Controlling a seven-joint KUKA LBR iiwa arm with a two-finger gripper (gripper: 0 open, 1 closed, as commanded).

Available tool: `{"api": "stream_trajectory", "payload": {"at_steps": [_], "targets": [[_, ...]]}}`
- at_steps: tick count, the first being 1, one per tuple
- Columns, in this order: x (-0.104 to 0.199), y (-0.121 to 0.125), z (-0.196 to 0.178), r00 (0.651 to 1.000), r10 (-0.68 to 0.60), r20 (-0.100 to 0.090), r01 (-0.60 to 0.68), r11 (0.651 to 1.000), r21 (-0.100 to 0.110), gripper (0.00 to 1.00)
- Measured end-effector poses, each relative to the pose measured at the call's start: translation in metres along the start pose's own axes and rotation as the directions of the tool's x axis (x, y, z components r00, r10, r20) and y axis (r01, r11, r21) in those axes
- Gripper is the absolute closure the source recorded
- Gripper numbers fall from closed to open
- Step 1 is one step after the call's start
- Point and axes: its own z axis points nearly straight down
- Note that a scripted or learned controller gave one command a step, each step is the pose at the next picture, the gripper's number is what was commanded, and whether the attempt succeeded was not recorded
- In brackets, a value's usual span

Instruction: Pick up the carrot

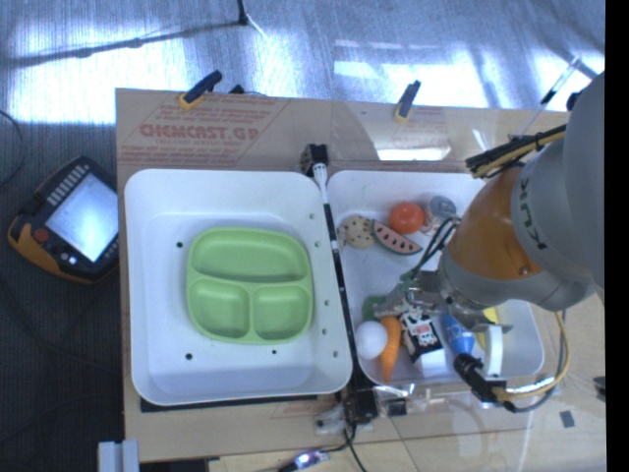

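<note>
step: descend on carrot (391, 347) | carrot just left of our pincer (421, 324), beside white egg (371, 339) | pincer grip: cannot tell | we centre, avoid egg

We saw a bright scene, lit from above and behind the bench. Pale blue patches of light lay on the floor (393, 28) at the top. Glare washed out a strip of the bench (413, 150) near the far edge. The white bins (167, 195) looked slightly overexposed. The arm (580, 214) at the right was soft and blurred.
</note>
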Motion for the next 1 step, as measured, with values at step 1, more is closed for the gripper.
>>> {"api": "stream_trajectory", "payload": {"at_steps": [1], "targets": [[-0.0005, -0.0001, -0.0086, 1.0, 0.001, 0.001, -0.001, 1.0, 0.002, 1.0]]}}
